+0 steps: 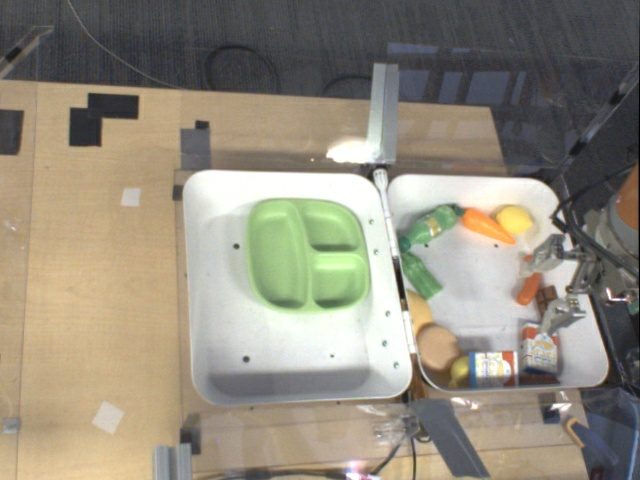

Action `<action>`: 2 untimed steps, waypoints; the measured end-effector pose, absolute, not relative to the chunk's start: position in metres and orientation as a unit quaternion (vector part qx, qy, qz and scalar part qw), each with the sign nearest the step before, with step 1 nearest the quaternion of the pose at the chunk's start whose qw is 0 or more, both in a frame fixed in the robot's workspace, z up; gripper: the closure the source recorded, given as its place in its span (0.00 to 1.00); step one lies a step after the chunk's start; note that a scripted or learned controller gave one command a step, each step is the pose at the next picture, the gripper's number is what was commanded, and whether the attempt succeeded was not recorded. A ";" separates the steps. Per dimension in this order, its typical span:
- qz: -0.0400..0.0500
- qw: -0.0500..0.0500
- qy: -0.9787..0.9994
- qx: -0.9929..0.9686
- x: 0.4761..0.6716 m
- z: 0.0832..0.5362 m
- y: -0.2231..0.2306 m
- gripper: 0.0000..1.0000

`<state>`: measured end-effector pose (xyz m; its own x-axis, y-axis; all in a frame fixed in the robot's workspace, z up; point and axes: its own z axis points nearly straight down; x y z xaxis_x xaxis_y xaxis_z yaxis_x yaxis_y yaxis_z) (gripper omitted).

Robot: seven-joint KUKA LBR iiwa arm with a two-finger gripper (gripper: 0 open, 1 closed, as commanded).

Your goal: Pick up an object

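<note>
**Gripper at the right wall of the crowded bin**

You have the gripper [558, 286] at the right edge of the right bin [470, 268], its metal fingers spread apart with nothing between them. A small orange piece [527, 290] lies just left of the fingers, and a small carton [540, 353] sits just below them, near the bin's lower right corner.

Along the bin's upper edge you see a green bottle [432, 224], a carrot [486, 225] and a lemon [514, 219]. Down the left wall lie a green vegetable [419, 274] and a brown round thing [437, 345]; a can [492, 368] lies on the lower edge. The middle of that bin floor is bare.

The left bin [215, 298] holds a green divided tray [306, 253], with white floor around it.

The arm is cut off at the frame's right edge, and cables blur the gripper's outline.
</note>
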<state>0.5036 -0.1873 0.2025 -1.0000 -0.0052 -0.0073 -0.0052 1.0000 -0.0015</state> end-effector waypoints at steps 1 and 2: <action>-0.001 0.005 0.995 0.097 0.518 0.097 -0.204 0.00; -0.002 0.009 0.998 0.056 0.493 0.090 -0.202 0.00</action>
<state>0.4927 -0.2017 0.0901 -0.9936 0.1116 -0.0174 0.1117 0.9937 -0.0025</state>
